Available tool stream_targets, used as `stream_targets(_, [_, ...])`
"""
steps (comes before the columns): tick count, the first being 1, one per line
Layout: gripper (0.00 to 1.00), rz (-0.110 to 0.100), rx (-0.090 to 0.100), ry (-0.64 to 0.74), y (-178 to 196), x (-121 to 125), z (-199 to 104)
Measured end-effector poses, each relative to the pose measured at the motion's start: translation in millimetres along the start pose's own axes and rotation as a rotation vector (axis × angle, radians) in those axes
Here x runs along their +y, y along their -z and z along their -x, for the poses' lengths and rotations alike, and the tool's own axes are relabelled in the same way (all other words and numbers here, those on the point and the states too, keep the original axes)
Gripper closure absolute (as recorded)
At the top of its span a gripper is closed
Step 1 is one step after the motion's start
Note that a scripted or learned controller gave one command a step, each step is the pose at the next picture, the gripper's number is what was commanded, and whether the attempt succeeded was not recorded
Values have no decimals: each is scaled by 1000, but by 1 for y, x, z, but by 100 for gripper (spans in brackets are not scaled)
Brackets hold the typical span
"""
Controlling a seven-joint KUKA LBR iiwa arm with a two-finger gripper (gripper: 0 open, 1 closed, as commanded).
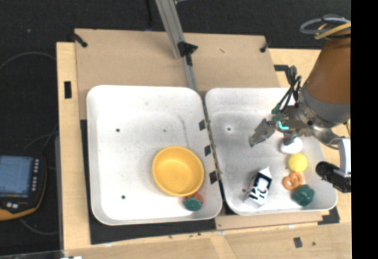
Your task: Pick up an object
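Observation:
My gripper [260,132] hangs over the middle of the right bin [236,111], reaching in from the right, above bare bin floor. Just to its right lies a small white object [291,146]. Below that sit a yellow ball [297,162], an orange ring-shaped piece [292,181] and a dark green lump [304,195]. A black-and-white box [258,187] lies tilted near the right bin's front edge. I see nothing held at the gripper.
The left bin [118,122] holds a yellow bowl [178,170] and a small teal and red object [193,201] at its front right corner. A grey metal rail [168,9] slants down to the divider between the bins.

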State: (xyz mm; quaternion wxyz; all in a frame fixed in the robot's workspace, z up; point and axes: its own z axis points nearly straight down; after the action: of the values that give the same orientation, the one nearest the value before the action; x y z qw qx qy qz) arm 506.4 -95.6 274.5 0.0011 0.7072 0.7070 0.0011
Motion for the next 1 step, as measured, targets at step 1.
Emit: stream_targets(1, [0,-7,-1,-1,-54,0,-9])
